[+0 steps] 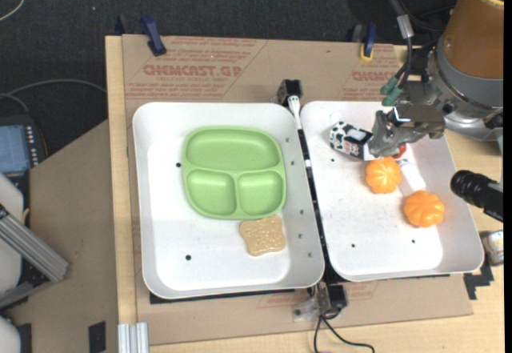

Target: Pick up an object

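Observation:
In the right bin (376, 255) lie two small orange pumpkins, one (383, 175) near the middle and another (423, 209) further right. A black-and-white toy cow (349, 140) lies at the bin's back left. My gripper (386, 147) hangs low over the back of this bin, just above the nearer pumpkin and right of the cow. A red-and-white item (410, 171) lies partly hidden beneath it.
The left bin (160, 247) holds a green divided plate (234, 171) and a tan toast-like piece (263, 236) in front of it. A black divider with clamps runs between the bins. Blue clamps sit at the cardboard's back edge.

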You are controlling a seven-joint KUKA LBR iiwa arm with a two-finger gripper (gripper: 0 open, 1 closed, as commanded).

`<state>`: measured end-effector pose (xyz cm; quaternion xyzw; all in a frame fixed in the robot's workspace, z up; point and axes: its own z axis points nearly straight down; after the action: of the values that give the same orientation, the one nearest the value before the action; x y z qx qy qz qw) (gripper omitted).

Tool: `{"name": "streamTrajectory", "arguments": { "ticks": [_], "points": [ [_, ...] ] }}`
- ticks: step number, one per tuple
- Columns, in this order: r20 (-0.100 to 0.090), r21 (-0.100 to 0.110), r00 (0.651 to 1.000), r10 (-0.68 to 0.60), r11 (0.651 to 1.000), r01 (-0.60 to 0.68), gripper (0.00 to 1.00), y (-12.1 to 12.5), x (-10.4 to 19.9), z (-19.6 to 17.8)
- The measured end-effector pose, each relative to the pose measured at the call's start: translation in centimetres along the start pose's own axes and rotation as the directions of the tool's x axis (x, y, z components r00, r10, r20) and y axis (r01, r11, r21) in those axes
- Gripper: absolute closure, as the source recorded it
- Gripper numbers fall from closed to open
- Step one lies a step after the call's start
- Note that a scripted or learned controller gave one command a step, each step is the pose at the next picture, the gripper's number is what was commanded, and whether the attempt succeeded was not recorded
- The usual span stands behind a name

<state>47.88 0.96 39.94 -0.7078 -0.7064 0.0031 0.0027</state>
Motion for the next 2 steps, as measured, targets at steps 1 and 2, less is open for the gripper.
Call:
{"name": "streamTrajectory", "arguments": {
  "ticks": [1, 2],
  "points": [
    [0.001, -0.014, 1.0, 0.003, 1.0, -0.003, 1.0, 0.1, -3.5, -4.1],
    [-0.001, -0.003, 1.0, 0.001, 1.0, -0.001, 1.0, 0.0, -5.0, 1.0]
  ]
}}
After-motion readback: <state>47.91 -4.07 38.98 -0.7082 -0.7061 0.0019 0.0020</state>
